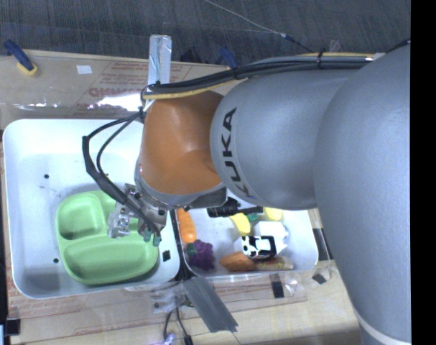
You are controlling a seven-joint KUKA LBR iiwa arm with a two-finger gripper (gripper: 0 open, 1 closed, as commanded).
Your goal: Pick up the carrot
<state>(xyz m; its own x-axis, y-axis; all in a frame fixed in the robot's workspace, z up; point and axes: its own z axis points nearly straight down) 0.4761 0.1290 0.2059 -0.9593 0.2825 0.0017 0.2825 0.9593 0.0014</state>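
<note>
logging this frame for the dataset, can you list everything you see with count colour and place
bins: 2, white, side by side on the bench
plate: 1, green, divided, in the left bin
carrot: 1, orange, right bin, near its left wall
grapes: 1 bunch, purple, right bin, below the carrot
banana: 1, yellow, right bin, partly under the arm
cow toy: 1, black and white, right bin
arm: 1, grey with orange band, over both bins
gripper: 1, over the plate's right edge

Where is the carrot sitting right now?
The carrot lies in the right bin, against its left wall, just above the purple grapes and close under the arm's orange band.
</note>
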